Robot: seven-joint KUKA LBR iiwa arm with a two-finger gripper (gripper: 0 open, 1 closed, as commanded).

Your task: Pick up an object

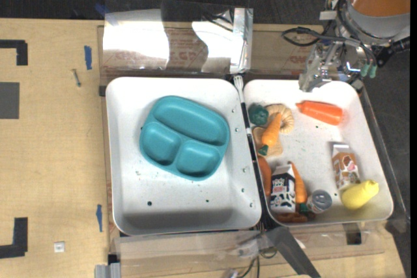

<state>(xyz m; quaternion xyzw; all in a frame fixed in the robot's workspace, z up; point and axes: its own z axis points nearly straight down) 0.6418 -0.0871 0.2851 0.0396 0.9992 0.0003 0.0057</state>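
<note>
Orange carrot lies near the right bin far rim, just below my hand. Hand hovers over that rim, holding nothing; can't tell its opening. Likely lined up there for a drop onto the carrot.

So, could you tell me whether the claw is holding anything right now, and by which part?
Nothing is held: the claw hangs above the right bin's far edge, apart from the carrot.
</note>
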